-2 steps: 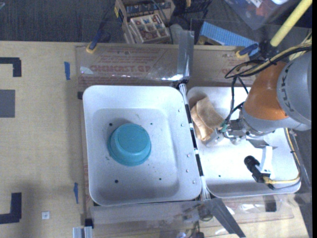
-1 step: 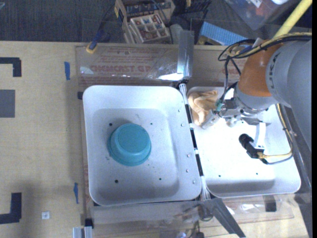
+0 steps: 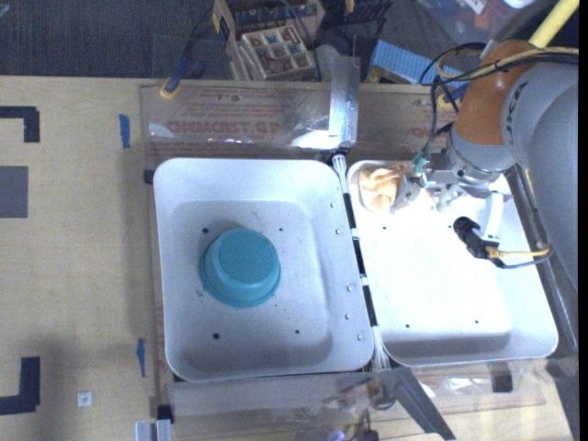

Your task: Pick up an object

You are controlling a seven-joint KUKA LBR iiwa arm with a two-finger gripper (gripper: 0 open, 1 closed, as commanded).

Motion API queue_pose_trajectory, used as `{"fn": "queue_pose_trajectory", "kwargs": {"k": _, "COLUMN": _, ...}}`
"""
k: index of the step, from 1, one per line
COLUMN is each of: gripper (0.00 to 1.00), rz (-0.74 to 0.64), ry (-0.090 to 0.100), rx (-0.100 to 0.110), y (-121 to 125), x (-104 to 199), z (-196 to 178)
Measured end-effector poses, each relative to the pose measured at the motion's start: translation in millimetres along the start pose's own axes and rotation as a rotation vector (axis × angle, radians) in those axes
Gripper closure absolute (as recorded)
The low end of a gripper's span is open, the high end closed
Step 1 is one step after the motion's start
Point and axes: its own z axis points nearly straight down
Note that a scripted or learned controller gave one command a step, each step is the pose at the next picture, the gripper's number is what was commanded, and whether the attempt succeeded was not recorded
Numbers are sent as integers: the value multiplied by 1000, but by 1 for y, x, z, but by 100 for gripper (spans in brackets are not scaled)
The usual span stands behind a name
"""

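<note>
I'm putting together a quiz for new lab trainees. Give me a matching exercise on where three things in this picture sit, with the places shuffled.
Things:
1. teal round plastic bowl
2. pale peach lumpy object
3. gripper

Places:
A. over the far end of the right white bin
B. middle of the left white bin
C. far left corner of the right white bin

Pairs: 1-B, 2-C, 3-A
</note>
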Motion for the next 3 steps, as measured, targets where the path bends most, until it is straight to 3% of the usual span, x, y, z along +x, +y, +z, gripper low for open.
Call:
{"fn": "queue_pose_trajectory", "kwargs": {"k": 1, "gripper": 0, "rz": -12, "ry": -2, "rx": -9, "y": 5, "x": -39, "z": -49}}
{"fn": "queue_pose_trajectory", "kwargs": {"k": 2, "gripper": 0, "rz": -297, "ry": -2, "rx": -11, "y": 8, "x": -31, "z": 8}}
{"fn": "queue_pose_trajectory", "kwargs": {"k": 3, "gripper": 0, "rz": -199, "ry": -3, "rx": -10, "y": 6, "x": -64, "z": -8}}
